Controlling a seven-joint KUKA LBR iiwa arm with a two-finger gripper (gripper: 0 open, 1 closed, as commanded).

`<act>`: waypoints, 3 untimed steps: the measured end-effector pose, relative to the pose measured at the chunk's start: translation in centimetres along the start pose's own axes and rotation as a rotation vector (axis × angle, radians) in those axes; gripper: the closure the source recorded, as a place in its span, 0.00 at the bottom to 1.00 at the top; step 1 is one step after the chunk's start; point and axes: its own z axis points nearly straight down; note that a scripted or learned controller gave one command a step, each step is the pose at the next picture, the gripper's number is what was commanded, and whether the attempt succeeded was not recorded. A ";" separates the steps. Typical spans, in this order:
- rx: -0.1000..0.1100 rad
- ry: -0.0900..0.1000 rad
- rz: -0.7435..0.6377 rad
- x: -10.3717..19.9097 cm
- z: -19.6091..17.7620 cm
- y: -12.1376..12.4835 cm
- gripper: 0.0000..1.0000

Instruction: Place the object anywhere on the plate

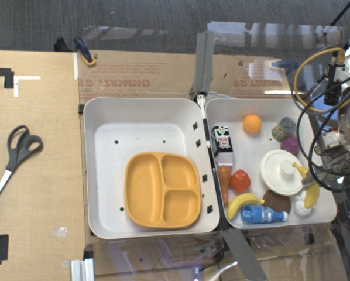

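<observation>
Yellow plastic plate (pixel 162 189) with 3 smooth compartments is sitting in the left bin (pixel 99 157); I'm reading mirrored cardboard (pixel 128 78) lettering I can't decipher. I can't tell the jaws' state.

The arm (pixel 339 127) at the right edge is draped in looping black cables, with 1 yellow hose (pixel 311 60) arching above.

Bright, even overhead light, sharp

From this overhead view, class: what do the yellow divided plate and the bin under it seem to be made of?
Plate: probably moulded plastic, matte yellow, with smooth rounded compartment ridges. Left bin: likely thin formed plastic, white with a slight sheen, rounded corners and small holes in its floor.
</observation>
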 end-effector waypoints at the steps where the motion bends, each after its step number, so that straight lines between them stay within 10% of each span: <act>1: 0.000 0.000 -0.058 -6.2 3.9 0.1 1.00; 3: -0.001 0.000 -0.269 -22.9 5.2 -0.1 1.00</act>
